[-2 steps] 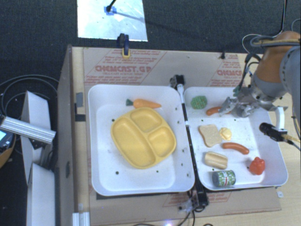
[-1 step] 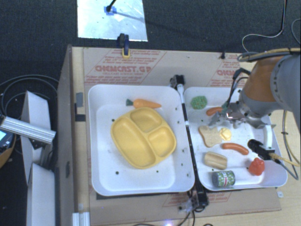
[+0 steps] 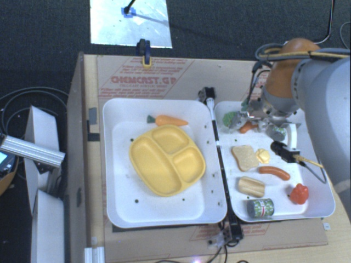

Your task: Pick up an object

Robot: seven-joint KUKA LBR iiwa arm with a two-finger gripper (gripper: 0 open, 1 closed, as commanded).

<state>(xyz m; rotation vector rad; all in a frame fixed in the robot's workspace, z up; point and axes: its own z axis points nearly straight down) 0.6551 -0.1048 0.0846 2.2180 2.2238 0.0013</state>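
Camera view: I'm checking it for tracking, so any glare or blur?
Camera view: bright glare washes out the shiny sheet beyond the bench; the arm looms large and soft at right; the yellow plate and carrot are evenly lit and sharp.

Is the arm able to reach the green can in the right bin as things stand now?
Probably yes. The green can lies at the near edge of the right bin, open from above, apart from the bread roll; the arm hangs over the far end.

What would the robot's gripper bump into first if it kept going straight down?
Probably the green broccoli and small orange piece at the right bin's far corner, under the gripper; depth is unclear.
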